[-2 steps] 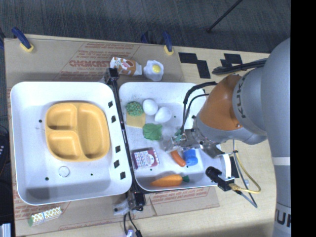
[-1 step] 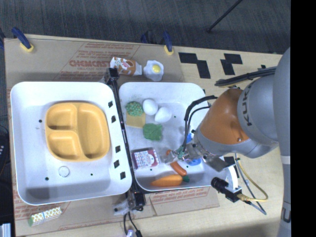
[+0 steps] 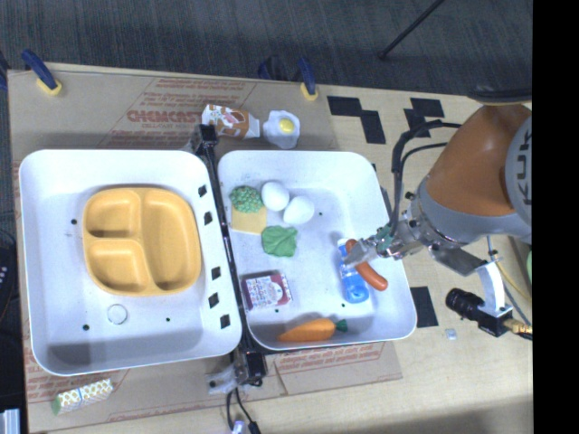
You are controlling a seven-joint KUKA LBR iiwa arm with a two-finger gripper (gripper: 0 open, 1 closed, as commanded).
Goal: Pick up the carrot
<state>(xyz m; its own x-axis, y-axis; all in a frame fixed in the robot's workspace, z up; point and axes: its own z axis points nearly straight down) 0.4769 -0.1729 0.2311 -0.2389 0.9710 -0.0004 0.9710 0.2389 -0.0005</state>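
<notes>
Orange and tapered, the carrot (image 3: 309,331) lies flat along the near wall of the right bin (image 3: 384,197), with its green stub end pointing toward my side of the bench. Nothing touches it.

My gripper (image 3: 369,250) sits inside the same bin, near its right wall, well apart from the carrot. It hovers directly over a blue bottle (image 3: 353,283) and a red sausage (image 3: 372,277), which lie side by side and touching. Whether my gripper is released or clenched cannot be determined at this angle; the tip is small and cluttered against those two items. No object is visibly held.

Remaining contents of the right bin:
- Two white eggs (image 3: 286,202), adjacent, at the far centre.
- A broccoli piece on a yellow block (image 3: 247,208), just left of the eggs.
- A green leaf item (image 3: 280,240), below the eggs.
- A red-and-white packet (image 3: 266,290), left of centre, just above the carrot's tip.

The left bin (image 3: 36,242) holds a yellow divided tray (image 3: 142,240).

On the bench (image 3: 109,98) beyond the bins stand a small carton (image 3: 227,121) and a yellow-and-white item (image 3: 283,129).
</notes>
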